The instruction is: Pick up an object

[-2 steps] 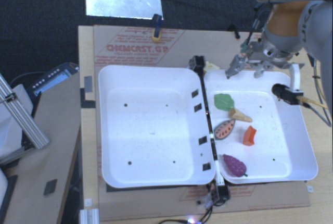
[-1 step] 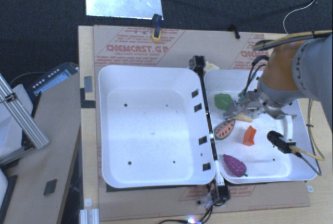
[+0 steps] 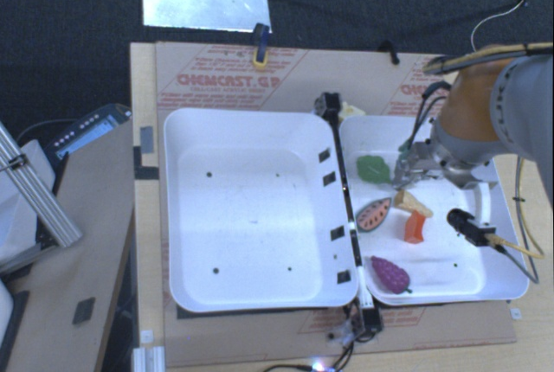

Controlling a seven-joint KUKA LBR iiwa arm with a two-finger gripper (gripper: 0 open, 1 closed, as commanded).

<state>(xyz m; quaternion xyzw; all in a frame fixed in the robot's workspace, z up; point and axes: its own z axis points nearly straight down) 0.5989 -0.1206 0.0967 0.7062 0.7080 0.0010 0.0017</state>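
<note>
The right bin holds several small things. A green leaf-shaped piece lies near its back left, with a watermelon slice in front of it. A tan wedge and an orange-red piece lie mid-bin, and a purple piece sits near the front rim. My gripper reaches in from the right, low over the bin, just right of the green piece and just behind the tan wedge. The wrist hides its tips.
The left bin adjoins the right one, with black clips along the shared rim. A black fitting with a cable hangs from the arm over the right bin. A yellow clamp sits behind the bins.
</note>
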